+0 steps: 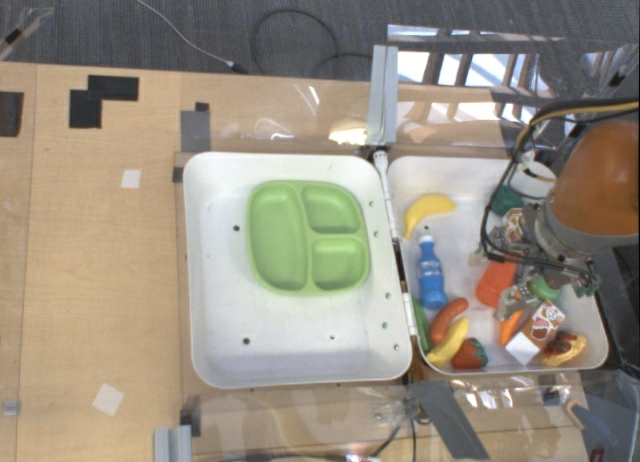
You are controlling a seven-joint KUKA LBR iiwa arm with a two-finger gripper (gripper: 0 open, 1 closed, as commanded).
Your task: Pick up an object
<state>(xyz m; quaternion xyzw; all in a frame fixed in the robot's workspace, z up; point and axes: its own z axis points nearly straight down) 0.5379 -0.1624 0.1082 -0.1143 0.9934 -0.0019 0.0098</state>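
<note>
Surface [100,250] of pale wood, far left of claw [527,295], with black patches near its back edge. Left bin [205,350] well left of claw, carrying a green plate [305,237] with three compartments, set flat near the bin's middle. Right bin [455,165] touching the left bin along a shared edge, claw lowered inside it on the right half.

Banana [428,212] left of claw and farther back, apart from it. Blue bottle [430,272] left of claw, lying lengthwise, cap toward the banana. Sausage [448,313] left of claw and nearer the front, touching a yellow piece [450,335] beside it. Red fruit [468,353] front left of claw, against the bin's front wall.

Orange block [495,283] just left of claw, close enough that contact cannot be judged. Carrot [511,326] just in front of claw, tilted. White cube [522,348] farther front, beside a small carton [543,322]. Pastry [563,349] front right of claw, near the bin's corner.

Arm [600,185] rising right of and above claw, orange band hiding much of the wrist. Claw state: cannot tell, too cluttered and partly covered. Nothing plainly lifted; every toy resting on the bin floor.
</note>
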